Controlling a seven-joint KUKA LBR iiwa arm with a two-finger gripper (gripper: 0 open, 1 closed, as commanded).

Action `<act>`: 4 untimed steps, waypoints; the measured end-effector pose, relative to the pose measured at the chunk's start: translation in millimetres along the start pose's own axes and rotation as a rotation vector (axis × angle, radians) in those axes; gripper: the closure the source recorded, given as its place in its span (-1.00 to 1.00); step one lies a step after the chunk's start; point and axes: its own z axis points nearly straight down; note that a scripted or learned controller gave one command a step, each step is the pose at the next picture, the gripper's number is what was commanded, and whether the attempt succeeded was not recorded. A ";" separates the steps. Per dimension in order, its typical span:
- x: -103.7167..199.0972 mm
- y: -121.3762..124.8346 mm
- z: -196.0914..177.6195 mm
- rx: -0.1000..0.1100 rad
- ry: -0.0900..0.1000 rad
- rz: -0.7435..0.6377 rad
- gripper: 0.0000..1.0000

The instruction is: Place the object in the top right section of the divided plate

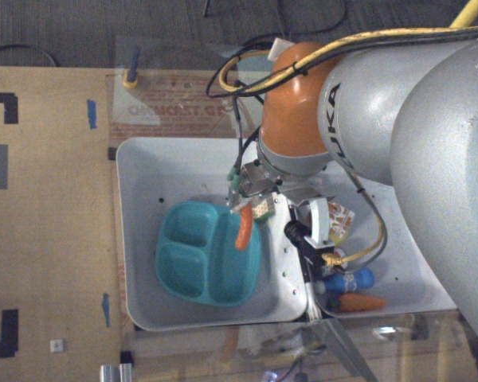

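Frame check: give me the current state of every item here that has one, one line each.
divided plate: teal, flat in the left bin, compartments bare except along its right side.
orange carrot-like object: over the plate's right side, just under the gripper.
gripper: above the plate's upper right; grip unclear.
second orange object: lying in the right bin.
blue object: lying in the right bin beside it.

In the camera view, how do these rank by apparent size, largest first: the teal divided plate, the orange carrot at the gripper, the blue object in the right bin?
1. Teal divided plate, clearly largest.
2. and 3. Orange carrot at the gripper and blue object look alike; the carrot may sit nearer the camera, so I leave them unranked.
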 end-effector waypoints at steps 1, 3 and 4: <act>39.5 -13.9 22.8 0.003 0.002 -0.263 1.00; 95.7 -30.1 -4.0 0.001 0.000 0.108 1.00; 51.3 -57.9 -28.4 0.004 0.000 0.146 1.00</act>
